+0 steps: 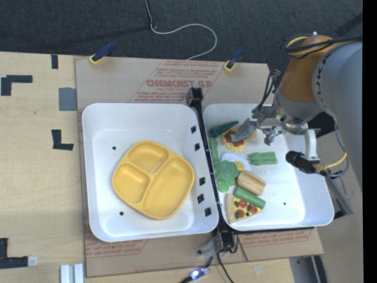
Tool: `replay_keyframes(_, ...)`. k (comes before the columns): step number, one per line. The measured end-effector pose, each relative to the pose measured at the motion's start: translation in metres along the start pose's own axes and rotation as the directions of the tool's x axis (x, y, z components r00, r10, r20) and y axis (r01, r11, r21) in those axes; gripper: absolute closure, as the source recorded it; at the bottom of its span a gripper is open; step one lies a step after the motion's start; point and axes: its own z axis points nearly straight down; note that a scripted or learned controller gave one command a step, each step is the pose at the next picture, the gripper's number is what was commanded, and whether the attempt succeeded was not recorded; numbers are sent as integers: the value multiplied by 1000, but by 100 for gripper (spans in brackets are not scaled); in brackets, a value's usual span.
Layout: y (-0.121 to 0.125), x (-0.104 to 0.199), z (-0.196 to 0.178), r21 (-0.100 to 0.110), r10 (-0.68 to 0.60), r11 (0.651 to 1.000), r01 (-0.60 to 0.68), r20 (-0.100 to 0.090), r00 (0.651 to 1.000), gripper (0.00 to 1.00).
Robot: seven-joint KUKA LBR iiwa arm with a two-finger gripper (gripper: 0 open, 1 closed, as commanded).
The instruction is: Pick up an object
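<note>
Tool low in right bin, far-left edge, among toy food; grip state unclear; near-right floor open.

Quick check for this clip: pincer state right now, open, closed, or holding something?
Pincer: low in the right bin, at the toy food by the pizza slice; open or closed cannot be told, and no grasp can be confirmed.

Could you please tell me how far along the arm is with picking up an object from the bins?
Done: the arm has reached into the right bin, and its hand is down by the toy food at the bin's far left. In hand: it sits over the yellow and red piece, but no lift is visible. Left: securing an object and raising it. The yellow tray lies in the left bin.
</note>
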Motion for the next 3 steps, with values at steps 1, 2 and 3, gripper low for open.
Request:
replay_keyframes(1,0,1,52,-3,0,1000,0,1,1000,0)
replay_keyframes(2,1,1,39,-5,0,1000,0,1,1000,100)
replay_keyframes(3,12,0,-13,-11,1,1000,-1,1,1000,100)
